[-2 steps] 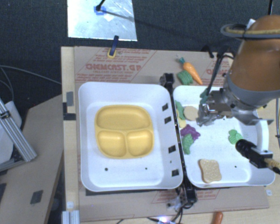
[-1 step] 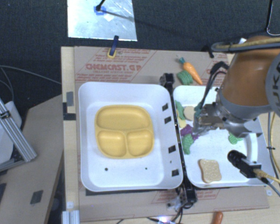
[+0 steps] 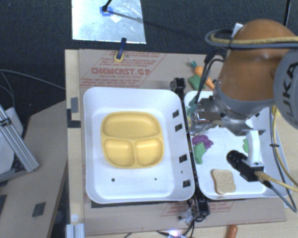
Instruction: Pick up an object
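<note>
Over right bin (image 3: 268,191), gripper (image 3: 201,114) sits low by purple-green toy (image 3: 200,146), bread slice (image 3: 223,181) nearby; jaw state unreadable from this angle, so descent may clip divider wall or miss toy.

We see the gripper (image 3: 201,114) low over the right bin (image 3: 238,190), at its left wall. Left of the gripper, a divided tray (image 3: 132,138) lies in the left bin (image 3: 134,185). Just below the gripper lie a toy grape bunch (image 3: 203,141) and a leafy piece (image 3: 198,154); farther toward the near edge lies a bread slice (image 3: 223,181).
</note>
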You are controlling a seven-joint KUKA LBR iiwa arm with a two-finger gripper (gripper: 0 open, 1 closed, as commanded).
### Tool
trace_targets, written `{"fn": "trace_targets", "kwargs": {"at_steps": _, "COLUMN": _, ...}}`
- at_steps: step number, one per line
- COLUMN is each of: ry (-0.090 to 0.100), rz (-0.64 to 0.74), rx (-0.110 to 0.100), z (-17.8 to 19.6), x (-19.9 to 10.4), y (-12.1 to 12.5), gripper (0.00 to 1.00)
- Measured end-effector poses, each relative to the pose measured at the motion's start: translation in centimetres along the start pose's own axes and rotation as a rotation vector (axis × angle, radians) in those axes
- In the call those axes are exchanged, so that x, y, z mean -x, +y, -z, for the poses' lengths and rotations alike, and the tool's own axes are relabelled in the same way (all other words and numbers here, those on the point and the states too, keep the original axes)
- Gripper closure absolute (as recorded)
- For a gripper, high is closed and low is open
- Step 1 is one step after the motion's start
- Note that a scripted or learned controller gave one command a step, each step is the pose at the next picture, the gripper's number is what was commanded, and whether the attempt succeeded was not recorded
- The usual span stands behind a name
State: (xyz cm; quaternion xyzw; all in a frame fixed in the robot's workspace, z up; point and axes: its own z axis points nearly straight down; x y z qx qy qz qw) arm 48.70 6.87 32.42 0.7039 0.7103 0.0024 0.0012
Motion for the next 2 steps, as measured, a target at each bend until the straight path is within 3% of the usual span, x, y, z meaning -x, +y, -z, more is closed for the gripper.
{"fn": "trace_targets", "kwargs": {"at_steps": 1, "ry": -0.002, "rz": -0.008, "rx": -0.005, "z": -3.4, "x": -0.2, "y": 0.0, "gripper": 1.00}}
{"fn": "trace_targets", "kwargs": {"at_steps": 2, "ry": 0.000, "rz": -0.002, "rx": -0.002, "z": -0.2, "x": -4.5, "y": 0.0, "gripper": 1.00}}
